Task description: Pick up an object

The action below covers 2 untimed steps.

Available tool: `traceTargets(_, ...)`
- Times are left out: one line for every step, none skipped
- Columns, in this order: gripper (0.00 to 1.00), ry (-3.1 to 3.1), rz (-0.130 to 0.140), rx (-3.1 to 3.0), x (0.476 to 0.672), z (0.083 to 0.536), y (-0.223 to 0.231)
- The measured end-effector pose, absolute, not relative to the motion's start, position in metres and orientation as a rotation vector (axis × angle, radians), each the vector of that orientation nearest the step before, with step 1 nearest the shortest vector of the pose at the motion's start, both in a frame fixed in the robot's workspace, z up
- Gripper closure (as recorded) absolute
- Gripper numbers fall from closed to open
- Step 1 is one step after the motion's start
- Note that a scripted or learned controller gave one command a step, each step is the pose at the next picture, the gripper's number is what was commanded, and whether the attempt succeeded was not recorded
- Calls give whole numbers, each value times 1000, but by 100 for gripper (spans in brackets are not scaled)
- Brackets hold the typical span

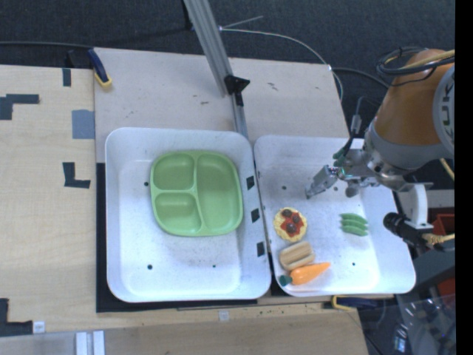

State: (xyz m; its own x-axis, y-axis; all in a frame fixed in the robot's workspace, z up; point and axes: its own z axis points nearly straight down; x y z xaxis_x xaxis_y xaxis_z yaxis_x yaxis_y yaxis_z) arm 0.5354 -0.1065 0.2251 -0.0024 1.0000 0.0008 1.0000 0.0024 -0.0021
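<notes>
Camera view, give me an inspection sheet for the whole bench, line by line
Surface: two white bins, left bin, right bin.
Job's things: pizza toy, hot dog bun, carrot and green pea pod in right bin.
Clutter: green divided plate in left bin.
Grippers: gripper over right bin, above the toys, holding nothing.
Cables: thin wire across bench.
Surroundings: metal pole, tape marks.

My arm (414,117) comes in from the right side of the view, its orange band bulking large above the grey wrist. The wrist bends down and leftward, so my tool (334,185) hangs low with its two fingers (319,183) pointing down and to the left — spread apart, nothing between them.
</notes>
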Motion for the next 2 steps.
traceTargets(0, -2223, 1, -2218, 535, 225, -107)
traceTargets(0, -2220, 7, -2217, 534, 182, -108)
